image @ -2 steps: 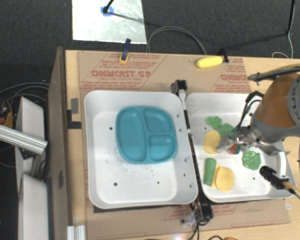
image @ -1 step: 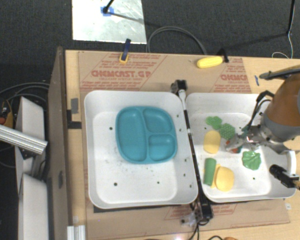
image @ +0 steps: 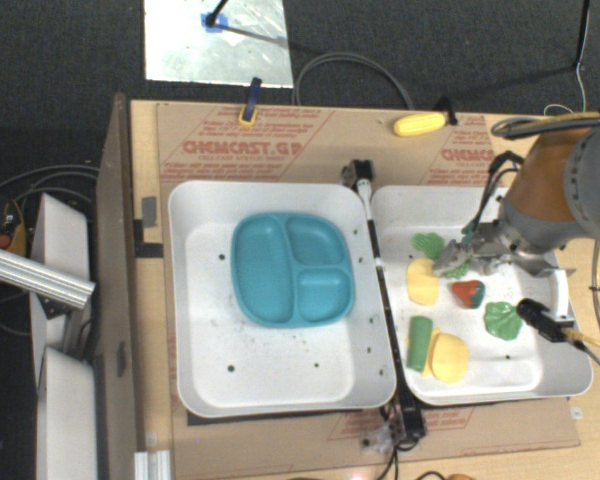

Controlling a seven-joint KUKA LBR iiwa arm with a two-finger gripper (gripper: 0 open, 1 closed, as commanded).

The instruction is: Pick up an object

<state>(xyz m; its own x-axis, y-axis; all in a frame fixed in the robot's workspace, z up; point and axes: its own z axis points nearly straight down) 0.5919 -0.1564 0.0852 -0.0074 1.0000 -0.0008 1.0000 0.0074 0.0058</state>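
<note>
The right bin (image: 550, 373) holds several small toy foods. A green leafy piece (image: 427, 242) lies at its back left, with a pale yellow piece (image: 422, 281) just in front of it. A red piece (image: 467, 293) sits mid-bin, and a second green leafy piece (image: 501, 319) lies to its right. A green cylinder (image: 419, 343) and a yellow piece (image: 448, 357) lie at the front left. My gripper (image: 460, 259) is low inside this bin, between the back leafy piece and the red piece, with a bit of green showing at its tip.
The left bin (image: 205, 368) holds a blue divided plate (image: 292, 270). A black divider (image: 377, 268) runs between the bins. On the cardboard behind the bins lie a yellow object (image: 418, 123) and a blue-and-yellow clip (image: 250, 103). The arm's orange band (image: 538, 183) hangs over the right bin's back edge.
</note>
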